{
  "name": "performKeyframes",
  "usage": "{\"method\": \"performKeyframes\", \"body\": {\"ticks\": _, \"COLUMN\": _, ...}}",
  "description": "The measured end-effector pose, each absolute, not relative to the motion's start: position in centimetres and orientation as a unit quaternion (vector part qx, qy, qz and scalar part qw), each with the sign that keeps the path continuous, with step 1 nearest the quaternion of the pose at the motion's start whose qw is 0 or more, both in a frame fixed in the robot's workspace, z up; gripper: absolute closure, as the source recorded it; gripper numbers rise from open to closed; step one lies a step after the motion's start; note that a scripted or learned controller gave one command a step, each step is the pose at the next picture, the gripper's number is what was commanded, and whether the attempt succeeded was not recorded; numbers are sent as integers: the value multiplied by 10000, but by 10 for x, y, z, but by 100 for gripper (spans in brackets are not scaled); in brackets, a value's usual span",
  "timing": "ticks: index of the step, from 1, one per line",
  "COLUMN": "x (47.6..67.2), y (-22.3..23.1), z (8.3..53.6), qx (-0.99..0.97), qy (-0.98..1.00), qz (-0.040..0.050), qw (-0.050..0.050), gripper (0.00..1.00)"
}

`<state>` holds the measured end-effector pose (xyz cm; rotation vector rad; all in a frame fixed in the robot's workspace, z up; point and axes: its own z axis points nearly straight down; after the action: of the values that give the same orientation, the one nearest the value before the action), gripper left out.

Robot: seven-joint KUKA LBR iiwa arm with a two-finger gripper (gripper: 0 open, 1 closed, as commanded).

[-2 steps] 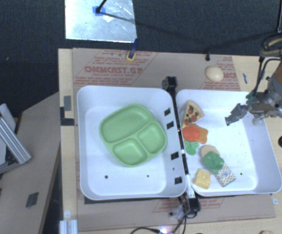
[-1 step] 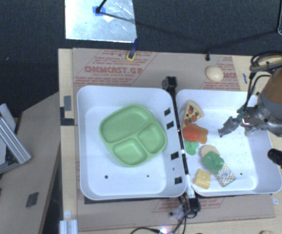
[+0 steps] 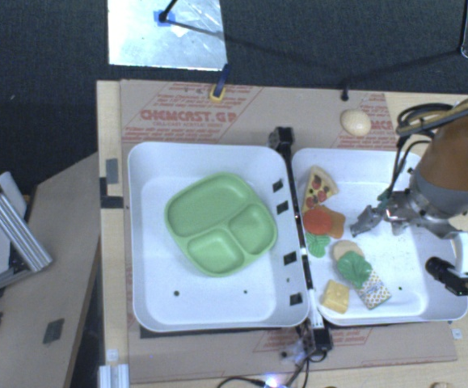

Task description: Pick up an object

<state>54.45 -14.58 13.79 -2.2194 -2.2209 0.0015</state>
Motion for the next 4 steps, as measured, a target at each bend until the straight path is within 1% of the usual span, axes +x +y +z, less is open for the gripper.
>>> {"method": "performKeyframes", "body": {"ticks": 1, "x": 546, "y": -146, "z": 88, "qx": -7071, "qy": -7071, "qz": -9, "qw": -9, "gripper": 0}}
{"method": "performKeyframes", "body": {"ticks": 2, "x": 548, "y": -146, "z": 101, "qx": -7071, "qy": -7071, "qz": -26, "qw": -28, "gripper": 100}}
{"method": "performKeyframes", "body": {"ticks": 3, "x": 551, "y": -150, "z": 145, "qx": -7060, "qy": -7082, "qz": -12, "qw": -22, "gripper": 100}}
{"method": "performKeyframes", "body": {"ticks": 4, "x": 544, "y": -155, "z": 203, "qx": -7061, "qy": -7081, "qz": -11, "qw": -21, "gripper": 100}}
